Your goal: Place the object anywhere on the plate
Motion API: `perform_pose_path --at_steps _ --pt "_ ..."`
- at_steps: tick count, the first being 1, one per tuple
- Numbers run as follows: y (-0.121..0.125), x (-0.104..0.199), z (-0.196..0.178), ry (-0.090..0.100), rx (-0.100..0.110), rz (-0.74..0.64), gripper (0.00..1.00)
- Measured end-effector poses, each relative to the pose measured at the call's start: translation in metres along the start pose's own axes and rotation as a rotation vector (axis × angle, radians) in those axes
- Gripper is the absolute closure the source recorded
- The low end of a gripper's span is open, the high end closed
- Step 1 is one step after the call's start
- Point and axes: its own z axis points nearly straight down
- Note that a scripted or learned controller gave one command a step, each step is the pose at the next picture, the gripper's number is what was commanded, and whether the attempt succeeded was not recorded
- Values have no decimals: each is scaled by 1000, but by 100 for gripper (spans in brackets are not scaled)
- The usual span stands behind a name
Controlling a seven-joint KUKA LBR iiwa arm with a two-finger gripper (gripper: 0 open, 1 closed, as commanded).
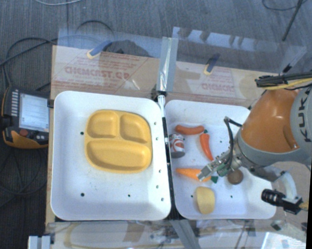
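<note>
Yellow potato-like piece (205, 200): nearest the front edge of the right bin (257, 210), lying loose.
Gripper (208, 174): low in the right bin, fingertips at the thick end of a carrot (190, 173); whether it has hold of it I cannot tell.
Brown round thing (234, 177): just beside the gripper, toward the arm.
Second carrot (206, 145): farther back, tilted.
Sausage (190, 130): behind that carrot.
Small can (178, 145): by the bins' shared wall.
Yellow plate (118, 140): three compartments, in the left bin (64, 194).
</note>
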Motion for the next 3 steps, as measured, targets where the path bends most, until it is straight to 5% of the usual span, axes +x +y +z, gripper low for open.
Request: perform_pose_path --at_steps 1,2,3 --pt "79 40 1 0 2 -112 100" --pt "157 74 -91 -4 3 -11 100" --pt "192 98 -15 -5 6 78 100"
